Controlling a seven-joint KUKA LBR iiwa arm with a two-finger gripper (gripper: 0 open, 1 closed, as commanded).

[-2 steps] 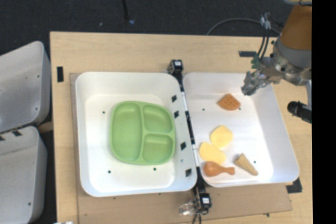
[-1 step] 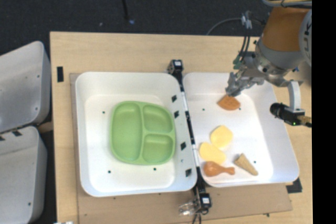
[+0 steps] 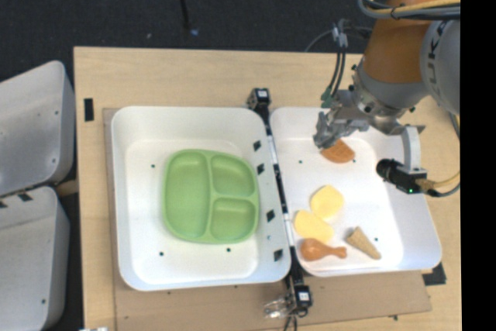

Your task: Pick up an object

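In the right bin (image 3: 411, 236) lie several toy foods. An orange flat piece (image 3: 339, 152) sits at the bin's back, directly under my gripper (image 3: 328, 137), which reaches down onto its left end. Two yellow pieces (image 3: 326, 201) (image 3: 311, 225) lie near the bin's left wall. An orange drumstick shape (image 3: 322, 249) and a tan cone (image 3: 363, 242) rest at the front. The gripper's body hides the fingertips.
The left bin (image 3: 132, 167) holds a green divided plate (image 3: 210, 195). A divider with black clips (image 3: 273, 174) runs between the bins. A black device with a green light (image 3: 397, 171) hangs off the arm over the right bin.
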